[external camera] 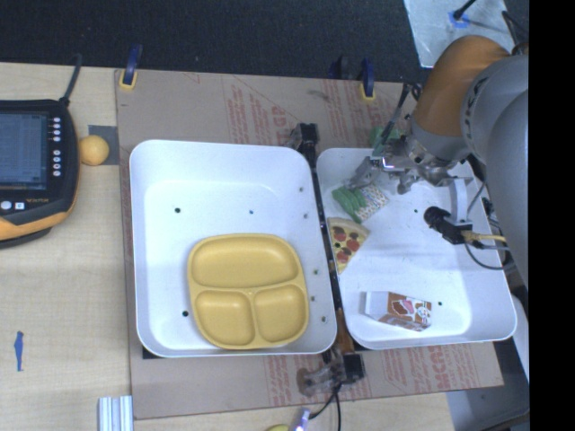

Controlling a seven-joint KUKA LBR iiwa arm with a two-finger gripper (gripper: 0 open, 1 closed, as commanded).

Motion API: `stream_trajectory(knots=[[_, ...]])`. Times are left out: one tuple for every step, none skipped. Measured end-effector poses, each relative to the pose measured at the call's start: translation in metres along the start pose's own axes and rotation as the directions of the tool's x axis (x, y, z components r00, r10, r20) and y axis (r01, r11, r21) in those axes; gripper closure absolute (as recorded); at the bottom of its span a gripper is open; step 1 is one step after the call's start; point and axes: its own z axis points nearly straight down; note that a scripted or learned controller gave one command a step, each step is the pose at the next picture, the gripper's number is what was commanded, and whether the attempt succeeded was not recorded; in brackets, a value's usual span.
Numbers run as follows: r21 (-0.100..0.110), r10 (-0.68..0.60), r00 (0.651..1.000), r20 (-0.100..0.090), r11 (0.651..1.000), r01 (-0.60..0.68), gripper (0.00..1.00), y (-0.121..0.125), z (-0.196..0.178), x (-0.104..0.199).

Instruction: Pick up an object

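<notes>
Pincer (pixel 375 174) over half-hidden green packet (pixel 359 200)

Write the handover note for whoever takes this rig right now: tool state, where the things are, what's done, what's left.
Tool: low at the far left corner of the right bin, on or just above the green packet. Open or shut cannot be told from this view, so no grasp is confirmed.
Right bin things: green packet at the far left, pizza-slice toy against the left wall, small printed box near the front.
Left bin: yellow divided tray.
Done: arm brought down to the green packet.
Left: secure one object and lift it clear.
</notes>
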Motion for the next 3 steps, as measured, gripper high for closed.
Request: stream_trajectory(knots=[[0.006, 0.001, 1.000, 0.002, 1.000, -0.001, 0.00, -0.002, 0.002, 0.023], [0.003, -0.002, 1.000, 0.002, 1.000, 0.002, 1.00, -0.001, -0.009, 0.023], [0.014, 0.003, 1.000, 0.002, 1.000, -0.003, 1.00, -0.091, -0.061, -0.020]])
